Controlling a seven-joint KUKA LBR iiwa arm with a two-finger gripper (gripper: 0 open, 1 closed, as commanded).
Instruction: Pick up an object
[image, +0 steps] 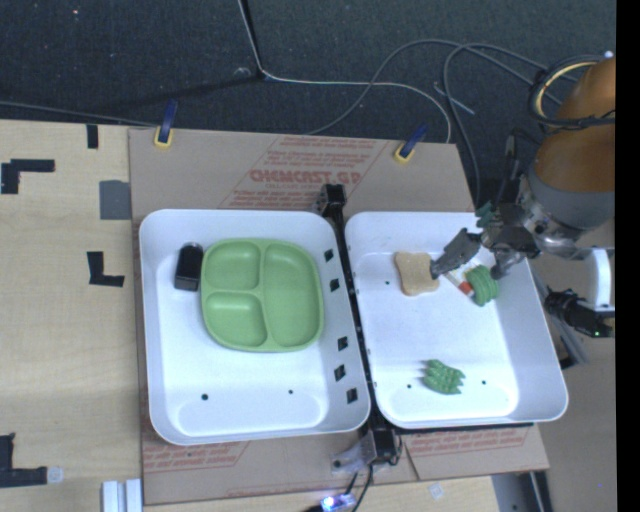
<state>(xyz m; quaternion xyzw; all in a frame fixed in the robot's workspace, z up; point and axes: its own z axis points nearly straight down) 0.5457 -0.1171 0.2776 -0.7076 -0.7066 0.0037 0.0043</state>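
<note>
In the right bin (530, 400), a tan bread-like piece (413, 274) lies at the upper left. A small green object with a red bit (483, 286) lies to its right, and a green leafy toy (442, 377) sits near the front. My gripper (466, 267) hangs over the bin's upper right part, open. One dark finger (447, 259) reaches to the edge of the tan piece, and the other is just above the small green object. Nothing is between the fingers.
The left bin (160, 380) holds a green divided plate (263, 295) and a small black object (188, 267) beside the plate's left edge. A black divider with clips (345, 300) runs between the bins. Cables trail across the dark floor behind the bench.
</note>
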